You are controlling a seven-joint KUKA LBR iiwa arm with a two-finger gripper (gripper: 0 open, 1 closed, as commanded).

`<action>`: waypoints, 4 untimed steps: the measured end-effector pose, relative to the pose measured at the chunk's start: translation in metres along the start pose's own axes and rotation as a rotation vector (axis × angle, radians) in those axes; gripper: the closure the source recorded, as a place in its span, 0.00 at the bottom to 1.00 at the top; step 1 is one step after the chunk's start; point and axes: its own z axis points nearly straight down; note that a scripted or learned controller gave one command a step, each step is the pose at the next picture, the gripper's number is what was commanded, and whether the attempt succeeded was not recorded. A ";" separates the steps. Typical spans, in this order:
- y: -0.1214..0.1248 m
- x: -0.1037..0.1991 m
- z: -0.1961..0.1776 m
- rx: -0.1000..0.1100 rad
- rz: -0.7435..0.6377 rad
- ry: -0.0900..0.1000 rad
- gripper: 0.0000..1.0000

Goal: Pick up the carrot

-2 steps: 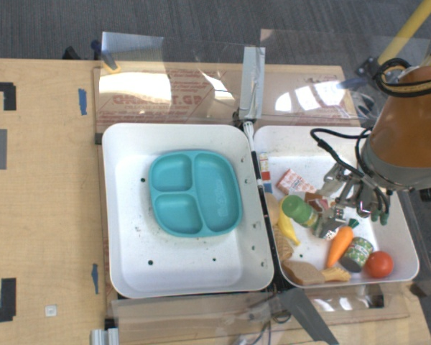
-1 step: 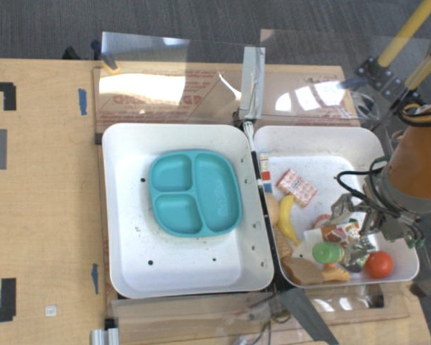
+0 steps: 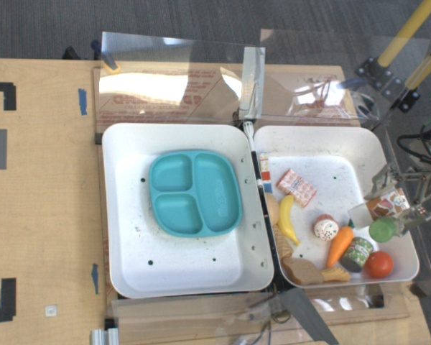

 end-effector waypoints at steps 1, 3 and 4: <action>0.011 -0.027 0.133 -0.009 -0.057 0.006 1.00; -0.045 -0.005 0.074 0.002 -0.421 0.001 1.00; 0.005 -0.002 -0.017 -0.002 -0.670 -0.001 1.00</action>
